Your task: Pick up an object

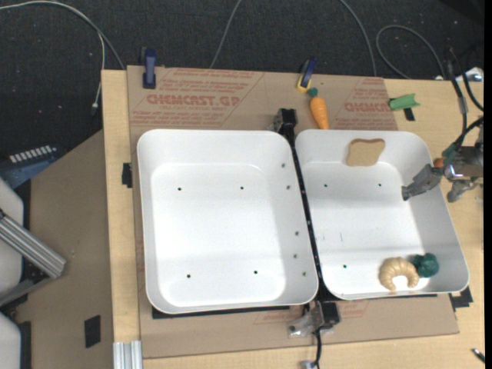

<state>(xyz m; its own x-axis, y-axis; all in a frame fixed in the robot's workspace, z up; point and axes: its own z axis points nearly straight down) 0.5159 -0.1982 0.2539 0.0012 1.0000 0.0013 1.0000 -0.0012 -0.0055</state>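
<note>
The pincer (pixel 432 181), its state too hard to tell, hangs at the right bin's (pixel 369 287) three o'clock rim, holding nothing visible, with the croissant (pixel 400 274) toward six o'clock, long axis lying nine-to-three.

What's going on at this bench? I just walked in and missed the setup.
A robot arm reaches in from the right, its gripper over the right edge of the right bin, holding nothing. That bin holds a slice of toast at the far end, with a croissant and a small green toy at the near end. A toy carrot lies on the cardboard beyond the bins.
</note>
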